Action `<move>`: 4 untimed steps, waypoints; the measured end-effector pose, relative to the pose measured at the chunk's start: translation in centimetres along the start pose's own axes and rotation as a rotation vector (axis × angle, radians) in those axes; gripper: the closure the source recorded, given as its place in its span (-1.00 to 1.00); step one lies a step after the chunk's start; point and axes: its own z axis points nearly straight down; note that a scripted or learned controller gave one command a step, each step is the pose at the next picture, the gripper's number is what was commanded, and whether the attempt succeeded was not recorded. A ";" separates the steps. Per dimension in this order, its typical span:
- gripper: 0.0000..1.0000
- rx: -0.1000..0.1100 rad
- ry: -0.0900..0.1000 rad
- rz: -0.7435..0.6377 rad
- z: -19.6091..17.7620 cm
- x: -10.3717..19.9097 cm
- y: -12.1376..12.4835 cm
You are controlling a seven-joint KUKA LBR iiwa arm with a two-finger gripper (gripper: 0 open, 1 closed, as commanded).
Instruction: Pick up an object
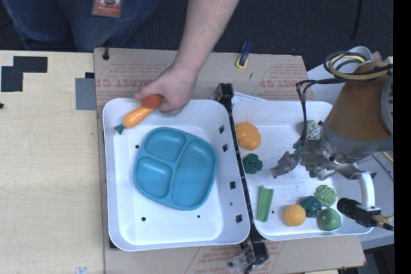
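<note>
Grey arm w/ orange band reaches from the right over the right bin (pixel 282 231); its tool (pixel 287 163) hangs low mid-bin w/ nothing visibly between the fingers, open/shut can't be told. Nearby lie an orange fruit (pixel 248 135), broccoli piece (pixel 252 163), green stick (pixel 264 203) & small orange ball (pixel 294 215). Left bin (pixel 122 228) holds a blue divided plate (pixel 174 167), & a person's hand (pixel 168 92) touches a carrot (pixel 141 112) at its top edge.

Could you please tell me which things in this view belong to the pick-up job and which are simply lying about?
Job:
robot hand
orange ball
dark green broccoli
green stick
small orange fruit
green apple

Lying about:
blue divided plate
toy carrot under a person's hand
blue clip
</note>
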 end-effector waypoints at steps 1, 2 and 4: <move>-1.00 -0.001 0.000 0.000 4.4 -0.1 -0.1; -1.00 -0.008 0.001 0.001 8.8 0.1 0.0; 1.00 -0.009 -0.002 0.006 3.2 -0.4 -0.4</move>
